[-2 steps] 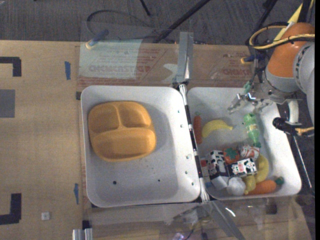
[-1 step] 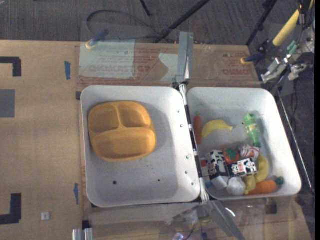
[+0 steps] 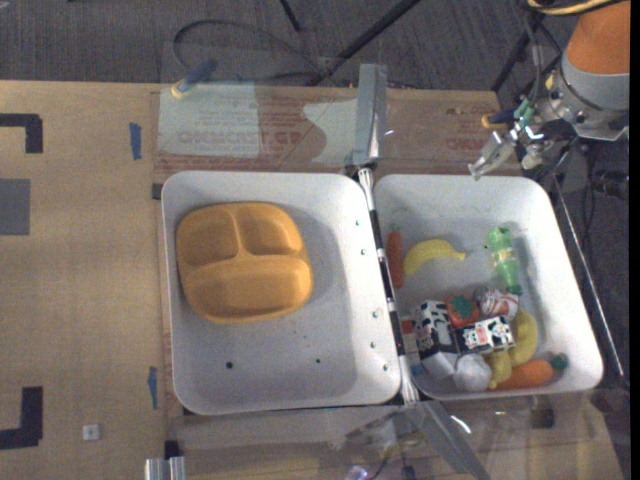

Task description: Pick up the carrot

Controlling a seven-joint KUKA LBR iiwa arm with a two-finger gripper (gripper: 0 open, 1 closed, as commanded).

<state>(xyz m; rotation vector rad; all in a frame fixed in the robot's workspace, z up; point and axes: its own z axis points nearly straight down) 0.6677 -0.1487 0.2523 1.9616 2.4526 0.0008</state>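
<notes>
On the wooden bench (image 3: 80, 298) sit two shallow white plastic bins side by side; the left bin (image 3: 330, 368) holds an orange three-compartment plastic tray (image 3: 243, 260), lying toward its far left; the right bin (image 3: 570, 308) holds a heap of toy food near its front edge; a yellow toy banana (image 3: 432, 255) lies apart toward the middle, a green toy bottle (image 3: 504, 254) to its right; the orange toy carrot with a green top (image 3: 530, 372) lies at the heap's front right, close to the bin's front wall; above the right bin's far right corner hangs the grey arm's two-finger gripper (image 3: 498, 154), its fingers slightly apart and holding nothing.
</notes>
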